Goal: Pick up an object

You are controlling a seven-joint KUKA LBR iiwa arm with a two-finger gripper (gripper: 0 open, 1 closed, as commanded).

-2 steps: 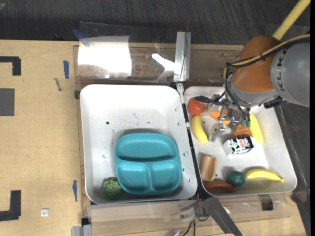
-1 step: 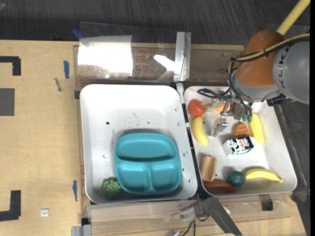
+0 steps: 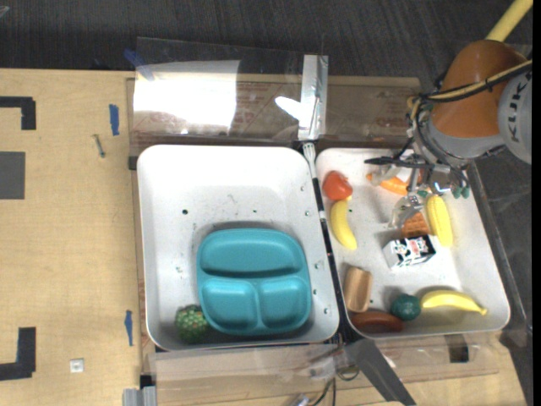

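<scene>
The right bin (image 3: pixel 489 269) holds several toy foods. My gripper (image 3: pixel 413 194) hangs over its upper right part, below the arm's orange band (image 3: pixel 476 87). Just under the gripper lies a small orange piece (image 3: pixel 413 224). An orange carrot (image 3: pixel 390 184) lies to its left and a yellow banana (image 3: pixel 439 218) to its right. A black-and-white carton (image 3: pixel 410 250) sits below them. Whether anything is between the fingers is hidden by the wrist.
Also in the right bin are a red tomato (image 3: pixel 336 184), a second banana (image 3: pixel 341 225), a brown cylinder (image 3: pixel 357 288), a green piece (image 3: pixel 406 306), a third banana (image 3: pixel 452 302) and a brown sausage (image 3: pixel 376 319). The left bin (image 3: pixel 169 184) holds a teal divided tray (image 3: pixel 252 281) and a green ball (image 3: pixel 191 321).
</scene>
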